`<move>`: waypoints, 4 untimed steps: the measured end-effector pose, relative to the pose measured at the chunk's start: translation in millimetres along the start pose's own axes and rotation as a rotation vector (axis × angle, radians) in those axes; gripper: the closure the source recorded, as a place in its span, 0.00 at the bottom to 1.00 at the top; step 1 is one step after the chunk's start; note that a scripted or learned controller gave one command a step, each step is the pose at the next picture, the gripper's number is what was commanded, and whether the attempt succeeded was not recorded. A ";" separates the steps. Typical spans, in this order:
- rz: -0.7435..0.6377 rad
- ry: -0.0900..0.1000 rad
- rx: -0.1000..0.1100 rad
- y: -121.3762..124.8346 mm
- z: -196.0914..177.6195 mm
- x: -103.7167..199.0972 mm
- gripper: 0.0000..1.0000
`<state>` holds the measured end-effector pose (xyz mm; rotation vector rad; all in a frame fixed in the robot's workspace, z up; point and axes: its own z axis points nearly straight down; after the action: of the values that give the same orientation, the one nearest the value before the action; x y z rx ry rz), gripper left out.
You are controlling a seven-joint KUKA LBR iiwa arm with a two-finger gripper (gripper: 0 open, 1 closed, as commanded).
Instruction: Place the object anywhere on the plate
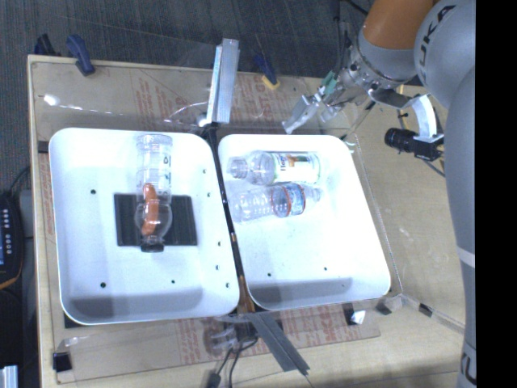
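Looks like we've already got a clear bottle [152,192] lying across the black plate [182,221] in the left bin [73,217], so that's placed. Our gripper [311,113] hovers beyond the right bin [355,249]'s far edge, carrying nothing.

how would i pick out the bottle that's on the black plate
Look in the left white bin. A flat black square plate lies there, and the clear plastic bottle with an orange label lies lengthwise across it, alone, unlike the two bottles in the right bin.
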<state>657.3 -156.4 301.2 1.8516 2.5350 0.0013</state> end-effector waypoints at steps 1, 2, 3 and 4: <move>-0.026 -0.001 0.000 -12.1 10.7 -37.9 0.00; -0.058 0.000 0.000 -15.1 1.9 -49.4 0.00; -0.259 -0.002 -0.001 -6.0 -73.2 -19.1 0.00; -0.301 -0.003 -0.002 -15.8 -72.6 -50.9 0.00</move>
<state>657.6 -209.7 373.9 1.4485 2.7810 0.0011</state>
